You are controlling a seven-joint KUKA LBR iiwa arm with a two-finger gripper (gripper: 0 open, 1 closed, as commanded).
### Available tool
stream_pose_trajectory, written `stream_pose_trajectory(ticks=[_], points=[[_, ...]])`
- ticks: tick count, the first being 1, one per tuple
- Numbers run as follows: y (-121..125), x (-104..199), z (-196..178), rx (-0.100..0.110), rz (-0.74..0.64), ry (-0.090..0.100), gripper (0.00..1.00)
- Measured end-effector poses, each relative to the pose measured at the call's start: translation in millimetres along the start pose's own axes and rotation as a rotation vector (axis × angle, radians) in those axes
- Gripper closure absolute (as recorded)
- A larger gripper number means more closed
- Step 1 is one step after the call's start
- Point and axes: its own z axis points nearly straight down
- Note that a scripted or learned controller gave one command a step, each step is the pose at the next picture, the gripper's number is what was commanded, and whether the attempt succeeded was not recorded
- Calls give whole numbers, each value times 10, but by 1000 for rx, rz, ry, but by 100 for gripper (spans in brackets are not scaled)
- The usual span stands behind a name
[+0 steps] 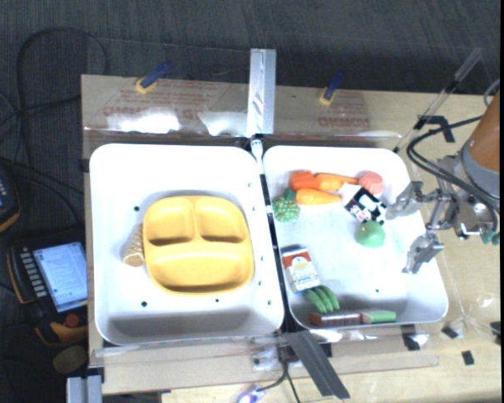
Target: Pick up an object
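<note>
While the grey arm (pixel 479 170) reaches in from the right, the tool (pixel 416 225) is seen at the right-hand rim of the right bin (pixel 420 309), above the bin's edge. Its two metal fingers (pixel 403 200) are spread apart, one near the bin's upper right part and the other lower down, and nothing is seen between them.

Several small things are scattered in the right bin. Two orange carrot-like pieces (pixel 319 188) are laid near the back wall, with a small pink round piece (pixel 370 180) just beside them. A green broccoli-like piece (pixel 286 209) is placed against the bin's left wall. A black-and-white object (pixel 361 201) is found near the middle, and a green round fruit (pixel 370 234) lies just below it, close to the tool's fingers but apart from them. A small red-and-white carton (pixel 299 269) lies lower left, with a green pod-like piece (pixel 322 296) just below it. Along the front wall a dark brown stick (pixel 334 318) and a green stick (pixel 378 316) are laid end to end.

In the left bin (pixel 118 309) a yellow divided plate (pixel 197 242) is set, and a tan cone-shaped piece (pixel 134 246) is tucked at its left side, touching it.

Both bins are carried by a wooden table (pixel 386 112).
</note>
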Motion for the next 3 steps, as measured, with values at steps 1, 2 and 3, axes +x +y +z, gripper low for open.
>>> stream_pose_trajectory(ticks=[1, 2, 3], points=[[-240, 169, 942, -2, -322, 2, 0], [-444, -460, 1707, 2, -193, -8, 0], [-387, -278, 1698, 6, -195, -13, 0]])
